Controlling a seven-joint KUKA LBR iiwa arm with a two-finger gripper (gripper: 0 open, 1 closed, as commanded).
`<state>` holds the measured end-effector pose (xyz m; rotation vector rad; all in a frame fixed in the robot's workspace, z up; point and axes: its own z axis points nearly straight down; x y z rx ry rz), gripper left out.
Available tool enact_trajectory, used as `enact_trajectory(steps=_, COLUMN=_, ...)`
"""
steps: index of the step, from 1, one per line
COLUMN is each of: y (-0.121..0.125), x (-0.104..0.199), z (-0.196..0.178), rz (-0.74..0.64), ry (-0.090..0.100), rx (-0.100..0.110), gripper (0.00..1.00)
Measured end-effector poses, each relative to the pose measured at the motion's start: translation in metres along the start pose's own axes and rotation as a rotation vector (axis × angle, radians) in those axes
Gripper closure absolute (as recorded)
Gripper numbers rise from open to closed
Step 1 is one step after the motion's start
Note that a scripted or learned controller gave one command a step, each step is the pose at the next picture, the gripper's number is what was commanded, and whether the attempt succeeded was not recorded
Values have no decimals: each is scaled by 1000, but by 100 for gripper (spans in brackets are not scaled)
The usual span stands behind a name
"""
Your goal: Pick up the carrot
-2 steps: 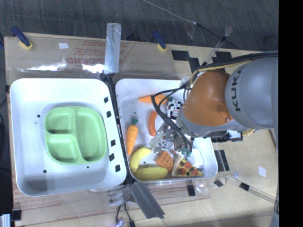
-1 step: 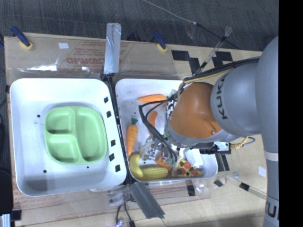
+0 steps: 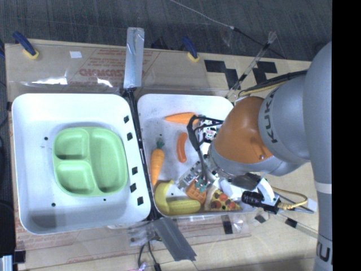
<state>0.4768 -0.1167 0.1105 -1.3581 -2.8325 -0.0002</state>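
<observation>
A: While the grey arm with its orange band (image 3: 242, 137) reaches in over the right-hand shallow white bin (image 3: 148, 109), list the contents.

B: Item 1: orange plastic carrot with a green top (image 3: 157, 164), lying lengthwise beside that bin's left wall, green end toward the back, tip toward the front. Item 2: yellow corn cob (image 3: 176, 205), at the front, touching or just short of the carrot's tip. Item 3: slim orange-red sausage-shaped piece (image 3: 181, 147), near the carrot's right. Item 4: curved orange piece (image 3: 179, 117), at the back. Item 5: cluster of small mixed toy foods (image 3: 217, 199), front right.

A: And the left-hand bin?

B: 1 light green 3-compartment tray (image 3: 90, 160), nothing seen in it.

A: Gripper?

B: Metal gripper (image 3: 197, 176) sits low near the mixed cluster, right of the carrot and apart from it. Whether it is spread or closed, I cannot tell; no object is seen in it.

A: Handling advice?

B: Judged: shift left until centred over the carrot's thick middle, close across its narrow width, and descend clear of the wall and the corn, since crowding there could spoil the grasp.
</observation>
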Motion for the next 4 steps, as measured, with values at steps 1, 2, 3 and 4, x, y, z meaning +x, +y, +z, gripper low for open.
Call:
enact_trajectory(steps=1, y=10, x=12, z=-11, rz=194, ry=0, rx=1, gripper=100)
enact_trajectory(steps=2, y=10, x=12, z=-11, rz=194, ry=0, rx=1, gripper=0)
enact_trajectory(steps=3, y=-30, x=-36, z=19, rz=33, ry=3, rx=2, gripper=0)
enact_trajectory(steps=4, y=-28, x=-36, z=9, rz=25, ry=4, rx=1, gripper=100)
